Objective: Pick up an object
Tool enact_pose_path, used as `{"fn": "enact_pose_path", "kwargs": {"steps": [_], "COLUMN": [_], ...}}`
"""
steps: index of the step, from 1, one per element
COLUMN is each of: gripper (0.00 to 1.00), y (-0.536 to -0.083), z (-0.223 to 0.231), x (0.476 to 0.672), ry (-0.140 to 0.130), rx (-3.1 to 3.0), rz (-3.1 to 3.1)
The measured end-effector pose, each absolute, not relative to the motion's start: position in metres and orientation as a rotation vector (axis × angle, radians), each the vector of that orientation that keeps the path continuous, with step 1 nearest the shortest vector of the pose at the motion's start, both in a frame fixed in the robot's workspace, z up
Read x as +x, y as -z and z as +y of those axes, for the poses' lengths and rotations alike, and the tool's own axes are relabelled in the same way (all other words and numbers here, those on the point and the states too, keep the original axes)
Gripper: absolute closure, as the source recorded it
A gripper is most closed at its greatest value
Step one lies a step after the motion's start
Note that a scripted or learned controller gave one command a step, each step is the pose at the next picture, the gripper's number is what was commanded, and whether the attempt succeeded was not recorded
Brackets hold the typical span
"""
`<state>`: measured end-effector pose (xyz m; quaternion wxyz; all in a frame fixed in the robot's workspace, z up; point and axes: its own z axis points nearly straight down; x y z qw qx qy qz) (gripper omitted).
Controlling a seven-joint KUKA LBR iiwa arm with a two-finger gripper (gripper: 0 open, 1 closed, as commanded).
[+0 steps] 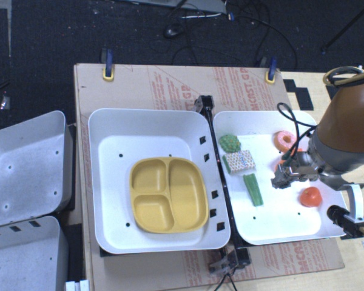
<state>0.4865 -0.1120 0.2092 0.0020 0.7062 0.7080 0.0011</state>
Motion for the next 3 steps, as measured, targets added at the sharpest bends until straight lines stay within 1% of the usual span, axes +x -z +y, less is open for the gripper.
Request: {"fn": "enact_pose_path", "kwargs": {"steps": [1,2,3], "gripper": [1.00,1.00,1.00], "y": [-0.222,-0.231,-0.237], "z": [-0.065,-0.006,0.041], "x": [0.500,0.517,0.527], "ry": [-0.004,-0.004,-0.004], "rx": [2.212,2.211,2.212], "rz": [2.230,2.231,2.230]}}
